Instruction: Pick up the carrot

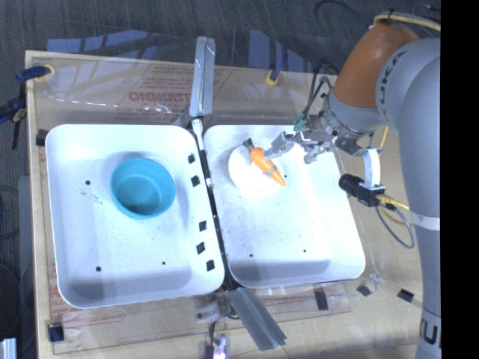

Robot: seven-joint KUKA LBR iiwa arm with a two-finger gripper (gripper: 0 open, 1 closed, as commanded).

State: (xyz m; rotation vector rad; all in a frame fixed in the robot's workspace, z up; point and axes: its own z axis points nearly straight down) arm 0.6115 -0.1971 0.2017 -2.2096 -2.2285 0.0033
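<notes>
The carrot [267,165] lay on a white plate [247,178] in the right bin [329,230]; the gripper [299,147] hovered just beside it, fingers apart and empty; closing off-centre could roll the carrot away.

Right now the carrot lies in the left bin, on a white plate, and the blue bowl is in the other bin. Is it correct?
Not quite. The camera view shows the carrot on the white plate in the right bin; the blue bowl sits in the left bin.

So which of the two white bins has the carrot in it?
The right bin, the one the gripper reaches into. The carrot lies there on a white plate; the left bin holds a blue bowl.
</notes>
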